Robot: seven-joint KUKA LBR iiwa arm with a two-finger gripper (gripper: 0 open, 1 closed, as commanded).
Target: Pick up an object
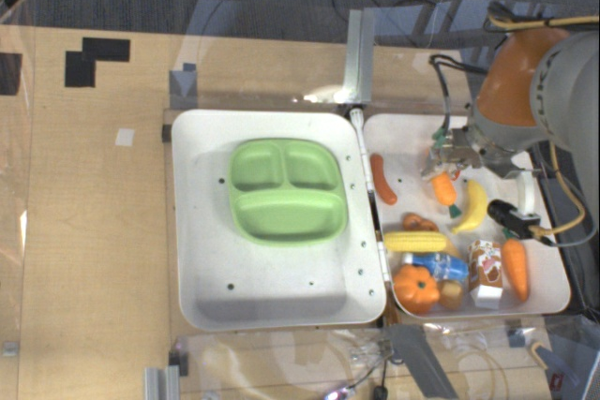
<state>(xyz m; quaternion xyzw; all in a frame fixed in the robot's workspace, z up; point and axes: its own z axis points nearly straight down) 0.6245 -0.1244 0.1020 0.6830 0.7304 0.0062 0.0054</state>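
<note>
Many toys crowd the right white bin point(553, 295); the gripper point(448, 161), whose state I cannot tell, hovers above the small orange plastic carrot point(443, 190), and the yellow plastic banana point(472, 207) just beside could block a clean grasp

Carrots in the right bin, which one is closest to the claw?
The small carrot, lying just below the claw beside the banana. The big carrot lies much farther off, near the bin's lower right corner.

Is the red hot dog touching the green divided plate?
Apart. The camera view shows the red hot dog in the right bin, the green divided plate in the left bin, bin rims between them.
</note>
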